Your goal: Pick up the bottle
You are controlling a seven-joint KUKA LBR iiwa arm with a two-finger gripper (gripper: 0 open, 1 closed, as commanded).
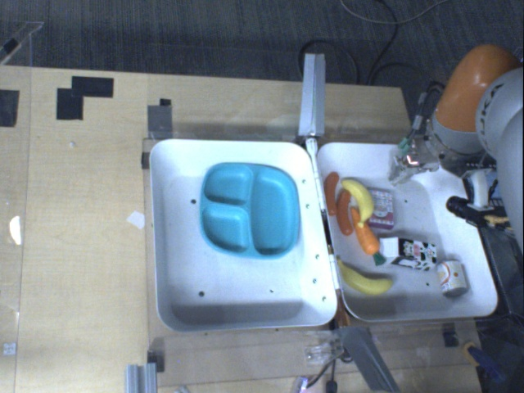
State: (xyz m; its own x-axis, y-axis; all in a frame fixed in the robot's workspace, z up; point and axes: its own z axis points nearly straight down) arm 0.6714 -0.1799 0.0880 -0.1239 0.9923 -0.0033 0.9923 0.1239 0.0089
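- Camera view: tool (407, 160) poised at the far side of the right bin (430, 207); open or closed, cannot tell.
- Bottle (426, 260) well apart from tool, toward the camera and slightly right; lying flat, long axis slanting down-right.

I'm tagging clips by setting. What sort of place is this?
Probably a robotics lab bench, not a kitchen: two white bins on a wooden bench, a robot arm over toy food such as bananas, and cables on the carpet.
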